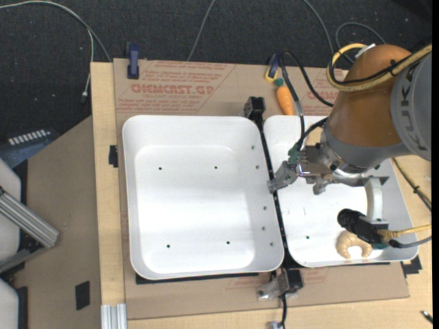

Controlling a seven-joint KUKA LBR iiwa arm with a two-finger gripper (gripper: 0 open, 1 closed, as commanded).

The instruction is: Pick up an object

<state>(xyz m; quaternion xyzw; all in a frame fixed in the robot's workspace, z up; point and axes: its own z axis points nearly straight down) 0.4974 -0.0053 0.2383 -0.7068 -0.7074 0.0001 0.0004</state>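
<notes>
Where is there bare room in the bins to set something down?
Left bin: floor bare wall to wall, the widest patch. Right bin: a bare patch at its near left, between the shared rim and the tan object. Crowded: the hand hangs by the shared rim, and the arm covers the right bin's far part.

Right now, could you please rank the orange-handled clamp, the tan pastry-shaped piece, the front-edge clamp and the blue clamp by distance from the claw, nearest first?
From the claw:
1. Orange-handled clamp, behind the right bin.
2. Tan pastry-shaped piece in the right bin and front-edge clamp: too close to call.
3. Blue clamp, far left corner.
</notes>
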